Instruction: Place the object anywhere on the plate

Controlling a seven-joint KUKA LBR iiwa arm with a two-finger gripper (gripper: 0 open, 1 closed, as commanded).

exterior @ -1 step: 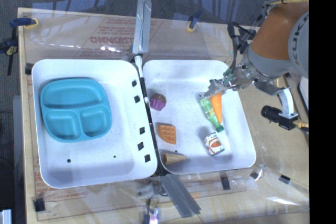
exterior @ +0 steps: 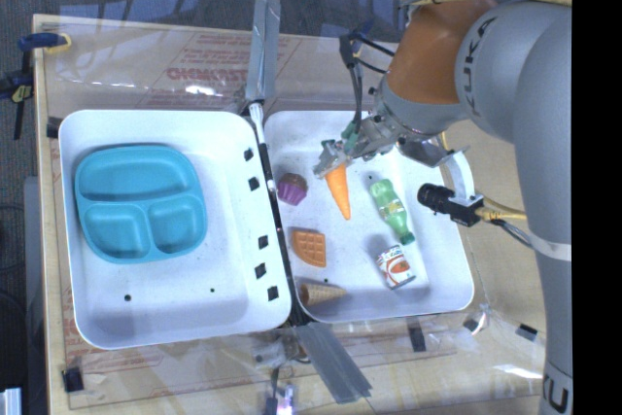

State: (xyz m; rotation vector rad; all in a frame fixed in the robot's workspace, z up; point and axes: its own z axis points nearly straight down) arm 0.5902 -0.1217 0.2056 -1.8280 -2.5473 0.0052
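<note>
A blue three-compartment plate [exterior: 139, 201] lies in the left bin [exterior: 87, 306]. In the right bin [exterior: 442, 292] lies an orange carrot [exterior: 339, 192], pointing down toward the front. My gripper [exterior: 342, 155] hangs right over the carrot's thick upper end, touching or nearly touching it. I cannot tell how the fingers stand. The grey arm with its orange band [exterior: 432, 53] reaches in from the upper right.
The right bin also holds a purple toy [exterior: 292, 189], a waffle piece [exterior: 309, 247], an ice cream cone [exterior: 321, 293], a green bottle [exterior: 391, 208] and a small can [exterior: 396, 266]. A divider with black clips [exterior: 264, 228] separates the bins.
</note>
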